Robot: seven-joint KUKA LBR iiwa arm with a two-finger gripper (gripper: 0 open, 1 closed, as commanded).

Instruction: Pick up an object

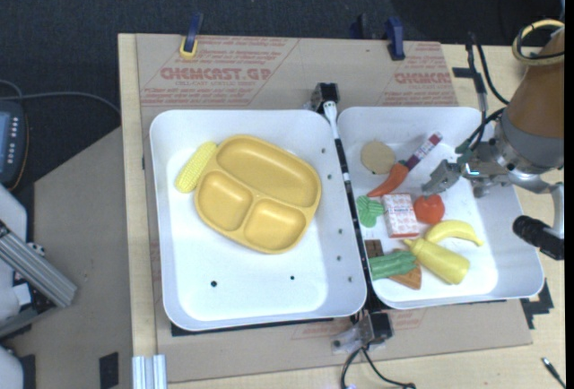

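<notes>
Your gripper [446, 174] is sitting low over the right bin [475, 123], reaching in from the right, and honestly you can't tell from this angle how it's set. It's right above the tomato [430, 209], a small round red thing with a smooth plastic look.

The toys in that bin are all piled close. The carrot [391, 180] is a tapered orange cone, long axis slanted, tip pointing down-left. The banana [453, 232] is a glossy yellow curve lying roughly left to right, just beside the tomato. Below it there's a chunkier yellow pepper [442, 261] angled down-right. A red and white snack packet [399, 214] lies flat next to the tomato, and a bumpy green cucumber [392, 265] sits near the bin's front edge. A tan round cookie [378, 155] is up near the back.

The left bin [179, 226] has a yellow divided plate [258, 192], smooth plastic with three sections, and a knobbly corn cob [196, 166] touching its upper-left edge, long axis slanted.
</notes>
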